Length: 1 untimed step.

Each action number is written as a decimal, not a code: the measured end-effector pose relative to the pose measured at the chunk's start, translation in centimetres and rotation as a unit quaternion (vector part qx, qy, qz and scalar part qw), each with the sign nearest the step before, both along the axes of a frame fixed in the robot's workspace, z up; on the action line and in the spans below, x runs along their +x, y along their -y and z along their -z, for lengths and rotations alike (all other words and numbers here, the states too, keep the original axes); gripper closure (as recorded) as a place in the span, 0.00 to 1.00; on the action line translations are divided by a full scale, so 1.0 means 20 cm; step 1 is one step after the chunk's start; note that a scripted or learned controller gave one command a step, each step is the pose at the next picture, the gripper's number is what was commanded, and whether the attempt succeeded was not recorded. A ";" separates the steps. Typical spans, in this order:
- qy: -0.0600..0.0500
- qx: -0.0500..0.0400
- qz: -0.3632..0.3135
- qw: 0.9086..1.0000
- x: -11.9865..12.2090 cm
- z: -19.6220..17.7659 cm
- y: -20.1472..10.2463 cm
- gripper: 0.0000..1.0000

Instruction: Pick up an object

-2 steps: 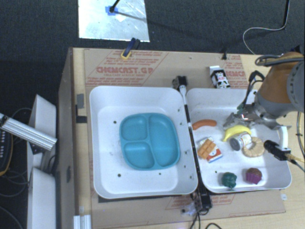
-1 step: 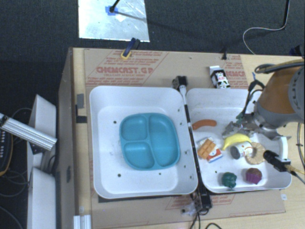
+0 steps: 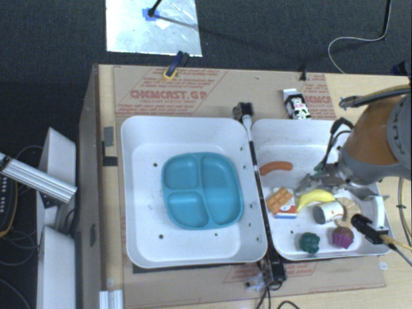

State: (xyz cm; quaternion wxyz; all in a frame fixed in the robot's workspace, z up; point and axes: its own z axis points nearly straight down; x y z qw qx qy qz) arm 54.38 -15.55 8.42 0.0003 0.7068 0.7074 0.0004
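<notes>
In the left bin (image 3: pixel 138 172) we see a blue divided plate (image 3: pixel 201 190). In the right bin (image 3: pixel 283 134) lie a sausage (image 3: pixel 275 167), a waffle piece (image 3: pixel 280 199), a banana (image 3: pixel 313 197), a white cup (image 3: pixel 327 212), a green item (image 3: pixel 309 241) and a purple item (image 3: pixel 342 237). The gripper (image 3: pixel 320 180) is low, just above the banana; whether it is clenched or released we cannot tell. The items lie close (some touching), so we think the tool may push neighbours or slip off the curved banana. The cardboard (image 3: pixel 167 95) reads "CHEMCAST GP".
</notes>
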 end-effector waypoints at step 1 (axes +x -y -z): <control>0.001 0.000 0.000 1.000 0.00 -0.05 0.00 1.00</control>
